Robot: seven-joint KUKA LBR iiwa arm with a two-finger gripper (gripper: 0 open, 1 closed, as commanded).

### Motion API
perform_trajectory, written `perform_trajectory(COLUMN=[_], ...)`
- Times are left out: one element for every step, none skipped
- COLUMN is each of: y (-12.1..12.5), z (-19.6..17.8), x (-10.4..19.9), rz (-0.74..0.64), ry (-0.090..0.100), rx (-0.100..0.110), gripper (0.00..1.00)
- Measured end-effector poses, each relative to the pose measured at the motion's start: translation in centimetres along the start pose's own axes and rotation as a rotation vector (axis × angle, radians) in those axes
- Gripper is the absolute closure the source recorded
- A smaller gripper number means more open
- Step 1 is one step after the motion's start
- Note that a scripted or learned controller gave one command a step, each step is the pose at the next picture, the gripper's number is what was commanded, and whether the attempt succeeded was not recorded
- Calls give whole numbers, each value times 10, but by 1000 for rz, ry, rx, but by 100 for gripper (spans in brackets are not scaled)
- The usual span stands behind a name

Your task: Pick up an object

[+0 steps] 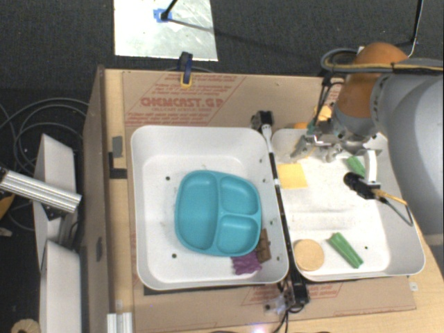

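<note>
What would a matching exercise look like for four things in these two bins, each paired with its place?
Things:
1. blue divided plate
2. yellow square
3. tan round disc
4. purple piece

Places:
A. right bin, near front edge, beside the green stick
B. middle of left bin
C. left bin, front edge, below the plate
D. right bin, by the divider, toward the back

Pairs: 1-B, 2-D, 3-A, 4-C

The arm (409, 123) is a fat, smooth grey tube with a rounded orange band (368, 89) above the wrist. Dark cables loop over the band (one thin black line runs up behind it). The gripper (320, 146) is shiny bare metal.
</note>
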State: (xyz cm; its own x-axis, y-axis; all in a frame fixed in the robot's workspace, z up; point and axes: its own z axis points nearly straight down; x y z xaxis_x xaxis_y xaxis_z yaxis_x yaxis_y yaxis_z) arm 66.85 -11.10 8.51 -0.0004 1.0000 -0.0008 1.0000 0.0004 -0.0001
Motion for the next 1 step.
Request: perform_trajectory(y=[0], z=[0], x=[-15], rz=[0], ry=[-1], rx=[0], gripper=[0])
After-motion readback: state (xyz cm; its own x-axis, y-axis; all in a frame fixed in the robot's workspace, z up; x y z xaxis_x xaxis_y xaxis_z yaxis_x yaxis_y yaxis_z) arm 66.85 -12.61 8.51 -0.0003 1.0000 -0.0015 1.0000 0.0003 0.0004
